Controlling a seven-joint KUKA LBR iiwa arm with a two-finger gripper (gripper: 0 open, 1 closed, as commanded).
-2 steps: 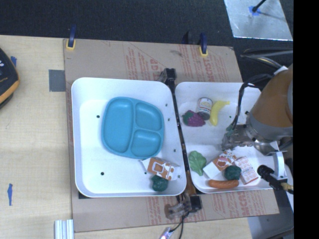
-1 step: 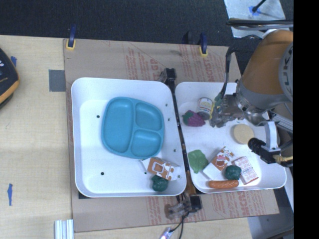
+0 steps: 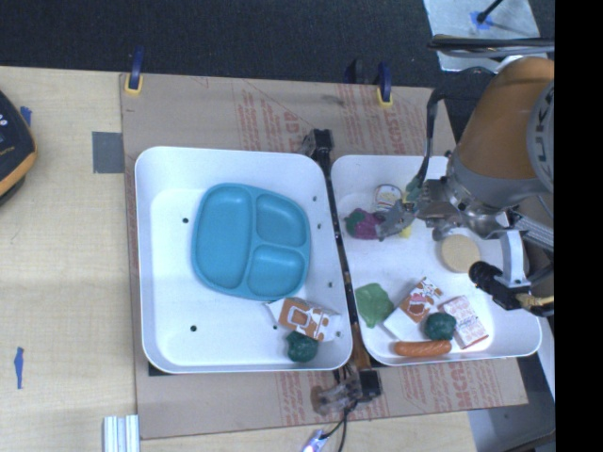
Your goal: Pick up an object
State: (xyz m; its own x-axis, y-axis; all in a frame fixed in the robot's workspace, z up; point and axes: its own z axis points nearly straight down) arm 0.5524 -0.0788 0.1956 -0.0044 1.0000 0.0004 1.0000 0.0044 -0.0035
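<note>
- Arm — grey with an orange band, reaching in from the right and hanging over the far half of the right bin (image 3: 528, 347).
- Gripper (image 3: 394, 222) — dark fingers pointing left and slightly toward the near side, tips sitting low over the bin's far-left part. Whether they are spread or pressed together I cannot tell; they are merging with the dark things beneath them.
- Purple object (image 3: 361, 222) — the likeliest candidate, in my judgement. It is lying just left of the fingertips, touching or almost touching them; nothing is visibly sitting between the fingers, so no hold is being claimed.
- Key relation — the purple object is lying leftward of the tool, roughly along the line the fingers are pointing. It is looking rounded, with no clear long axis, so the approach angle should be mattering little.
- Yellow piece (image 3: 405, 231) — peeking out under the fingers, on their near side.
- Round tan disc (image 3: 458, 251) — resting to the right of the gripper, partly under the wrist.
- Near part of the right bin — green piece (image 3: 373, 302), small printed carton (image 3: 420, 301), dark green ball (image 3: 439, 326), red-and-white packet (image 3: 467, 321), orange sausage-shaped item (image 3: 422, 348); all sitting well apart from the fingers.
- Left bin (image 3: 155, 252) — holding a blue divided plate (image 3: 252, 241) in the middle, with a second carton (image 3: 303, 318) and another dark green ball (image 3: 302, 348) at its near-right corner.
</note>
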